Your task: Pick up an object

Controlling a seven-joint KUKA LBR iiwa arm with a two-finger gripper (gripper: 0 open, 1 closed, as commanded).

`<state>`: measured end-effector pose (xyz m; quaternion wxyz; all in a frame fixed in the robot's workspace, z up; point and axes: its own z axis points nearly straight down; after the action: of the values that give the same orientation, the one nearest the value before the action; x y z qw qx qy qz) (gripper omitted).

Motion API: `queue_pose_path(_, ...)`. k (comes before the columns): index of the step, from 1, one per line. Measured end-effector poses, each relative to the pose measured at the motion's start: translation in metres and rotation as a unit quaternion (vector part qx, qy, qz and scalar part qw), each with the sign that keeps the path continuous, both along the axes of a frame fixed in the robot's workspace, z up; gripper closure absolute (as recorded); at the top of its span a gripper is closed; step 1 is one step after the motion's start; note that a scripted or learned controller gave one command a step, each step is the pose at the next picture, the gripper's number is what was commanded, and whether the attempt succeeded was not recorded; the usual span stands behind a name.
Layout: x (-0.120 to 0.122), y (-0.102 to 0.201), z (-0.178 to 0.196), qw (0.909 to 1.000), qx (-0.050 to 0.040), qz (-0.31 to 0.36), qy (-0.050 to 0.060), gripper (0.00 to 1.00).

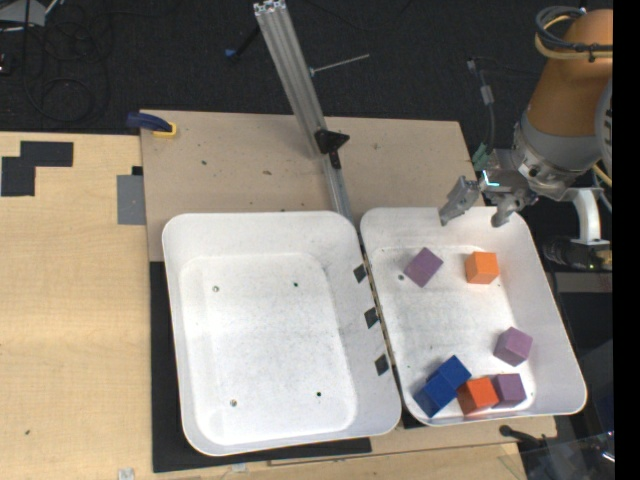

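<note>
Now the gripper [482,209] hangs over the right bin's [560,318] far edge, fingers spread apart and gripping nothing. Below sit a purple cube [423,266] and an orange cube [481,267], well apart from a blue block [442,385] at the near edge.

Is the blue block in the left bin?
No, the blue block sits in the right bin, next to an orange block.

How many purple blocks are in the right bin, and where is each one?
3. One purple block lies near the bin's far left, one by the right wall, and one in the near right corner, beside an orange block.
</note>
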<state>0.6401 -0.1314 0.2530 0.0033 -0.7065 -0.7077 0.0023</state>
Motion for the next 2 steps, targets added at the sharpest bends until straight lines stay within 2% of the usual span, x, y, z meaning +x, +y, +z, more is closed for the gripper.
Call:
queue_pose_path(1,0.001,0.0,0.003,1.0,-0.0006,0.001,-0.002,0.0)
queue_pose_path(2,-0.002,-0.007,-0.057,1.0,-0.0002,-0.001,0.001,0.0)
